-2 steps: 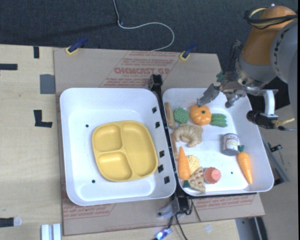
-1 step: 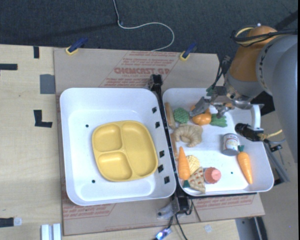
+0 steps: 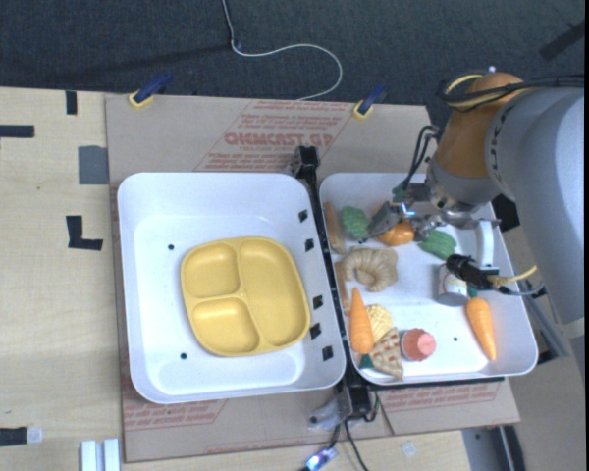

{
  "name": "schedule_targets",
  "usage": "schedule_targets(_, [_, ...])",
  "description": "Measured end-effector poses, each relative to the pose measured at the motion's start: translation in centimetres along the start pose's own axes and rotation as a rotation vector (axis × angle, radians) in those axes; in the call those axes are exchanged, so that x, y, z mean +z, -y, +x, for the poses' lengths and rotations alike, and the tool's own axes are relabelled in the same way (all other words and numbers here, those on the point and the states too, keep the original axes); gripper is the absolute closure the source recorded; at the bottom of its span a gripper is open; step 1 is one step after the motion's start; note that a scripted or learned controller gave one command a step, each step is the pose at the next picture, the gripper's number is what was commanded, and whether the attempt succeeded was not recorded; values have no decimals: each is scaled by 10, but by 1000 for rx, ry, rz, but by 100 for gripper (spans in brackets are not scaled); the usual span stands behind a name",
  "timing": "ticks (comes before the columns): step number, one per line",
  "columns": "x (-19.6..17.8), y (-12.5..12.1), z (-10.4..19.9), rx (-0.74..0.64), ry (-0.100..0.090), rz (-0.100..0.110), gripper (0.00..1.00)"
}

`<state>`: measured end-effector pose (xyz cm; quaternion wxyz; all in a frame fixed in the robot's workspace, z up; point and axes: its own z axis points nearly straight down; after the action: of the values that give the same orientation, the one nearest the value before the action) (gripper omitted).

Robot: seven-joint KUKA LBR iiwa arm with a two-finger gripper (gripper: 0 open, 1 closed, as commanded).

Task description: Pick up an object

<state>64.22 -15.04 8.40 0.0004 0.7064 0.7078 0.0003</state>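
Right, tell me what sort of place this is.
Probably a robot test bench in a lab: two white bins clipped onto cardboard, toy food such as a carrot, and a robot arm reaching in.

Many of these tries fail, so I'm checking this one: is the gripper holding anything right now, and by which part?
It cannot be told. The gripper sits low over a small orange item in the right bin, but the view doesn't settle whether the item is gripped.
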Motion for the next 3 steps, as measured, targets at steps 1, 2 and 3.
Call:
schedule_targets(1, [-7, 2, 1, -2, 0, 8, 100])
schedule_targets(2, [-68, 1, 3, 0, 0, 0, 100])
schedule_targets(3, [-121, 4, -5, 1, 0, 1, 100])
